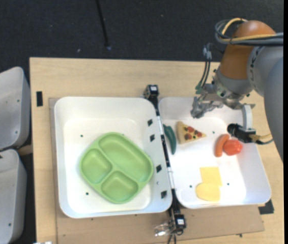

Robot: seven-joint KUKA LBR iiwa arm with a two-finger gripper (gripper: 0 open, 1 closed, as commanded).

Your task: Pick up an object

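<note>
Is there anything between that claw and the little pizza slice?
Nothing visible does. The gripper hangs above the right bin's far end, and only bare white floor separates it from the pizza slice just nearer the camera.

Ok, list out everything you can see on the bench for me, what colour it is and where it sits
bench: 1, light wood, under both bins
left bin: 1, white, left half of the bench
right bin: 1, white, right half of the bench
divided plate: 1, green, three sections, in the left bin
pizza slice toy: 1, tan with red spots, upper middle of the right bin
green piece: 1, dark green, along the right bin's left wall
red-orange toy: 1, right side of the right bin
cheese piece: 1, yellow, lower part of the right bin
arm: 1, grey with an orange band, reaching in from the right
gripper: 1, grey, over the right bin's upper edge, above the pizza slice toy
</note>
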